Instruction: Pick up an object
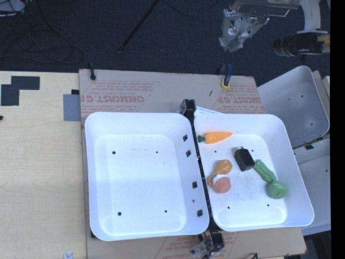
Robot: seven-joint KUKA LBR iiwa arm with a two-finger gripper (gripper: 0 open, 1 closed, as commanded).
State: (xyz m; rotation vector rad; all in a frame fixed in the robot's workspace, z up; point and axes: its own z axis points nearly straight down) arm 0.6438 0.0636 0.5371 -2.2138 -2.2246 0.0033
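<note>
Two shallow white bins sit side by side on a brown cardboard sheet (161, 93) printed with red lettering. The left bin (94, 144) has small dark holes in its floor. The right bin (291, 198) touches it along a black divider strip (195, 161) with clips. The cardboard lies on a pale wooden bench (38, 166), which carries black shapes (19, 88) and a grey square (70, 107) near its upper left. A yellow and blue clamp (226, 77) grips the cardboard's far edge. A grey metal plate (302, 104) stands to the right of the bins. Dark carpet (108, 26) with loose cables lies beyond the bench.
</note>
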